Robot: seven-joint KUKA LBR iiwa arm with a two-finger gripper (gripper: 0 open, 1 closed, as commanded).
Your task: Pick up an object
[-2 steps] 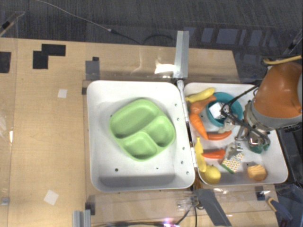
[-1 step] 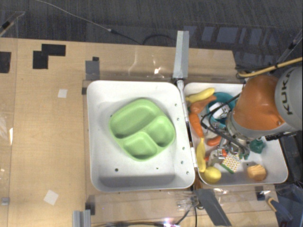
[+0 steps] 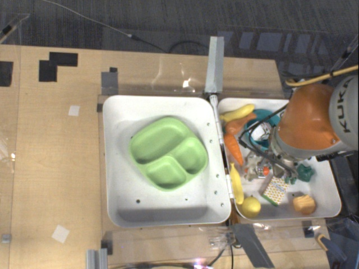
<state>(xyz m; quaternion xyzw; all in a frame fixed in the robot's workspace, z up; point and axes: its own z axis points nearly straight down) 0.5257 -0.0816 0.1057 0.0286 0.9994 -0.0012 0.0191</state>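
White plastic formed both bins; the left bin [image 3: 112, 150] carried a green divided tray [image 3: 168, 153] lying at a slant, and the right bin [image 3: 334, 198] was crowded with small toy food; the arm, with its orange band [image 3: 307, 119], reached in from the right and hung low over the middle of that right bin, its gripper [image 3: 268, 164] down among the objects; whether the fingers stood wide or narrow could not be told, since the wrist and its fittings hid them, and nothing could be seen held between them. An orange carrot [image 3: 233, 147] lay just left of the gripper, its long axis running from far to near along the bin's left wall; a yellow banana [image 3: 237, 113] lay at the far left corner, another thin yellow piece [image 3: 236, 185] ran lengthwise near the wall below the carrot, a lemon [image 3: 251, 206] sat at the near left, a patterned card or packet [image 3: 274, 191] lay just near of the gripper, a brown piece [image 3: 303, 204] sat at the near right, and a dark green item [image 3: 305, 172] lay to the right. By my judgement the packet and the carrot were the closest candidates; a grasp on the carrot would call for closing across its narrow width, left to right.
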